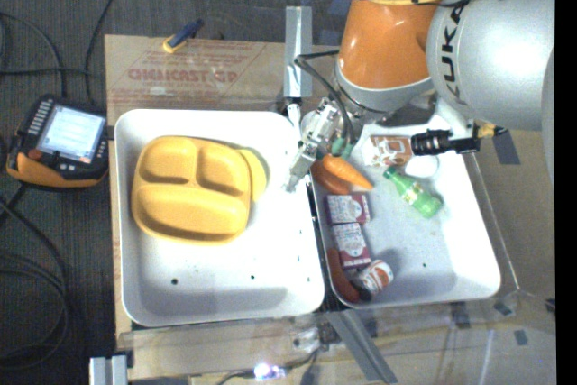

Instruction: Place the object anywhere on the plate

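A yellow divided plate (pixel 194 187) lies in the left bin (pixel 216 293), toward its back left. An orange carrot-shaped object (pixel 343 174) sits at the left rim of the right bin (pixel 469 257). My gripper (pixel 305 160) hangs over the wall between the two bins, slanting down and to the left. Its tip is just left of the carrot and right of the plate's edge. The arm's orange band (pixel 388 22) and grey body hide the back of the right bin.
The right bin also holds a green bottle (pixel 415 192), two dark red packets (pixel 348 223), a small red and white can (pixel 374 275), a brown packet (pixel 388 149) and a white piece (pixel 420 165). A teach pendant (pixel 59 142) lies left of the bench.
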You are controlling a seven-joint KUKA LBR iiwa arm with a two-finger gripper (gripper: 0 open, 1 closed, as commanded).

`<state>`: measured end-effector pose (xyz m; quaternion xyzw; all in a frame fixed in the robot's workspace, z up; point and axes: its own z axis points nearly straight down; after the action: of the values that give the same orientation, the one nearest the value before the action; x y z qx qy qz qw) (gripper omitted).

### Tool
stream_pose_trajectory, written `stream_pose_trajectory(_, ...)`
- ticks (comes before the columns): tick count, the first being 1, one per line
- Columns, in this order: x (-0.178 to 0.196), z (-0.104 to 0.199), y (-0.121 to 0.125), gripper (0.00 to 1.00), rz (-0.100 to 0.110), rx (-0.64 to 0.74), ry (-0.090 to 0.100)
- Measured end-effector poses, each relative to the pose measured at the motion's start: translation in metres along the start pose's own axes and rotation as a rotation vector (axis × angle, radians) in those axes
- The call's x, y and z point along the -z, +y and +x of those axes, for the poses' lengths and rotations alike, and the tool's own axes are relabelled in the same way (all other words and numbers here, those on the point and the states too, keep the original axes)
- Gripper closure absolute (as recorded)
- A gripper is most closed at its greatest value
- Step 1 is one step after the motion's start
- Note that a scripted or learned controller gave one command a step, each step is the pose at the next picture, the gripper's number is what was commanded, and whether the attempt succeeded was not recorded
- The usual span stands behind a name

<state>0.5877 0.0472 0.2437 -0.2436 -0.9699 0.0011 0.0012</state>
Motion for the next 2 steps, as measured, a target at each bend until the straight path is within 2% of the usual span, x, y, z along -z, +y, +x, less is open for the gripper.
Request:
stream_pose_trajectory(1, -0.055, 0.092, 0.105, 0.00, 0.003, -0.344, 0.004)
stream_pose_trajectory(2, 0.069, 0.073, 0.052, 0.00, 0.004, -0.477, -0.003)
